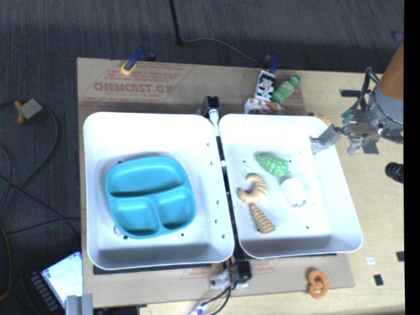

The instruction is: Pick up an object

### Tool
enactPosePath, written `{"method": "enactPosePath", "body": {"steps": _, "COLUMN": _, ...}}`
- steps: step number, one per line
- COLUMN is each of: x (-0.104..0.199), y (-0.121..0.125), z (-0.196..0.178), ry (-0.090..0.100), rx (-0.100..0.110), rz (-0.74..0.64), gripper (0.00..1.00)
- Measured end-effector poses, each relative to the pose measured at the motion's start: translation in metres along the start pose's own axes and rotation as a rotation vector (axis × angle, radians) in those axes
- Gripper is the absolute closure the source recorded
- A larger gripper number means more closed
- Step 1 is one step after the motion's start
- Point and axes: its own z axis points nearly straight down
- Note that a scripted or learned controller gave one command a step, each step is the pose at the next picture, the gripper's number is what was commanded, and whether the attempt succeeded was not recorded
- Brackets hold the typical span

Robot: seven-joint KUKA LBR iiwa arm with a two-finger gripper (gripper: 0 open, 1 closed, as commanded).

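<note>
Green toy (pixel 273 165) in right bin (pixel 341 195) looks easiest — my claw (pixel 341 135) hovers at far-right rim, approach stage; can't tell its state. Next: descend w/ care.

A brown board (pixel 216 84) printed with red lettering lies on the table (pixel 377 241), under 2 white bins. A blue clamp (pixel 133 60) grips the board's far left edge and another clamp (pixel 270 62) its far middle. An orange ring (pixel 317 283) rests on the table near the right bin's front corner. A black cable (pixel 180 25) crosses the dark carpet (pixel 65 18) beyond.
</note>
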Motion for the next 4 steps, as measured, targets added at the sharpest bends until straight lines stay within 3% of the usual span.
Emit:
{"method": "enactPosePath", "body": {"steps": 1, "x": -0.001, "y": -0.039, "z": 0.119, "ry": 0.011, "rx": -0.005, "rz": -0.004, "gripper": 0.0}}
{"method": "enactPosePath", "body": {"steps": 2, "x": 0.018, "y": -0.02, "z": 0.141, "ry": -0.006, "rx": -0.015, "rz": 0.001, "gripper": 0.0}}
{"method": "enactPosePath", "body": {"steps": 3, "x": 0.085, "y": -0.017, "z": 0.146, "ry": -0.007, "rx": -0.016, "rz": 0.0, "gripper": 0.0}}
{"method": "enactPosePath", "body": {"steps": 4, "x": 0.11, "y": -0.075, "z": 0.148, "ry": -0.004, "rx": -0.012, "rz": 0.002, "gripper": 0.0}}
